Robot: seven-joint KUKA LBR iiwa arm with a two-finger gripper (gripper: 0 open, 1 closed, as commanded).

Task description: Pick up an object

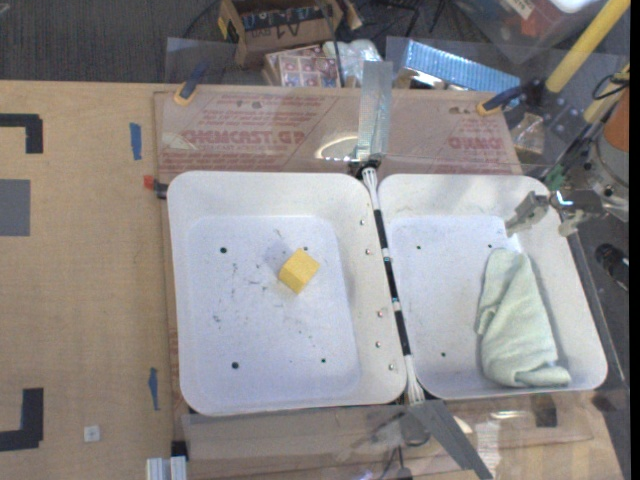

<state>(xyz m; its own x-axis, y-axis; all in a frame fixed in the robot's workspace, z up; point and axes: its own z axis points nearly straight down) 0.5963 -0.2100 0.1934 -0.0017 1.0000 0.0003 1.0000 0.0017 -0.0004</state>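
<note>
the gripper (545, 211) hangs at the right bin's (440, 203) far edge. a pale green cloth (515, 318) lies just below it. a yellow block (298, 270) sits well left.

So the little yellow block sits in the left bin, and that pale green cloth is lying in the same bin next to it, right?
Not quite. The yellow block does sit in the left bin, but the pale green cloth lies in the right bin, along its right side, as the camera view shows. The two things are in separate bins, well apart.
</note>
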